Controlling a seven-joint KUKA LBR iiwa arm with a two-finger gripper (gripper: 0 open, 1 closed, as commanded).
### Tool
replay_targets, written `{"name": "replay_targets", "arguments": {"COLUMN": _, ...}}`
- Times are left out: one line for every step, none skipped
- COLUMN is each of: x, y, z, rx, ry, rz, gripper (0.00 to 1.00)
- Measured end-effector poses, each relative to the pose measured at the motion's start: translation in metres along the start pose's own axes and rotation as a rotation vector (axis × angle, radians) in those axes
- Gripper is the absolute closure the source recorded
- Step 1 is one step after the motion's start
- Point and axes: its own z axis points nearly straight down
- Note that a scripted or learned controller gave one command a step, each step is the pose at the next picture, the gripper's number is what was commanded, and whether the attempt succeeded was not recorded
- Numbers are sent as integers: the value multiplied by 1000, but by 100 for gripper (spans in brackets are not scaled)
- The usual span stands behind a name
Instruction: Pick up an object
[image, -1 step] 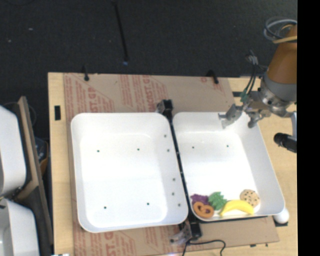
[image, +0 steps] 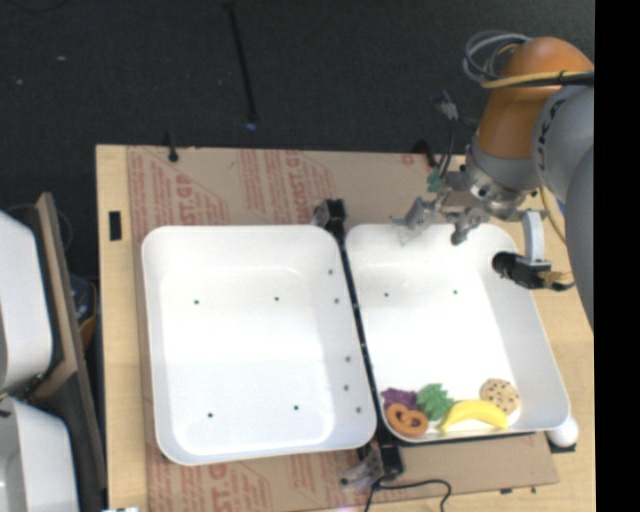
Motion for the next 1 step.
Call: {"name": "replay_targets", "arguments": {"x": -25, "y": -53, "z": -22, "rx": -5, "ry": -3, "rz": 6, "gripper": 0}}
